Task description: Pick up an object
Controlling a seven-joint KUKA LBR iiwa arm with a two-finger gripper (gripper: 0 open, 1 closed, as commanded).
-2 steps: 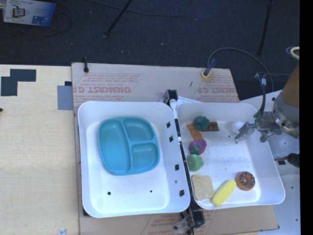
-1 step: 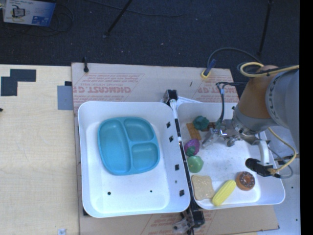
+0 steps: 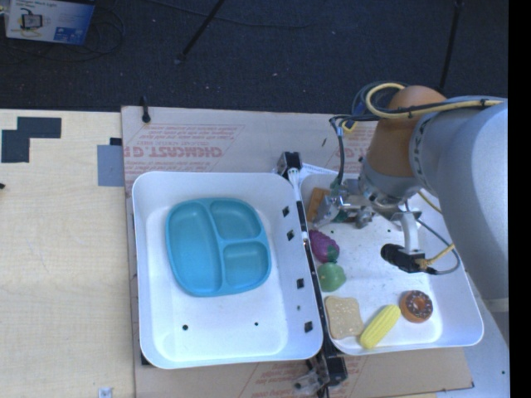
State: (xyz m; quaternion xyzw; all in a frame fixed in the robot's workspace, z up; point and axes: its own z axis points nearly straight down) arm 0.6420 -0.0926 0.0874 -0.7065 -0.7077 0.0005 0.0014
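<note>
My fingers (image 3: pixel 344 212): over the right bin's (image 3: pixel 465 326) upper left; state I cannot tell.
Nearest target: purple eggplant (image 3: pixel 323 245), at seven o'clock from them.

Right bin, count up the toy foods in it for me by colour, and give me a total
Purple: 1, the eggplant
Green: 1, a round green piece
Tan: 1, the cracker-like square
Yellow: 1, the corn cob
Brown: 1, the donut
Total: 5 in the right bin. An orange-brown piece under the gripper is too hidden to count.
</note>
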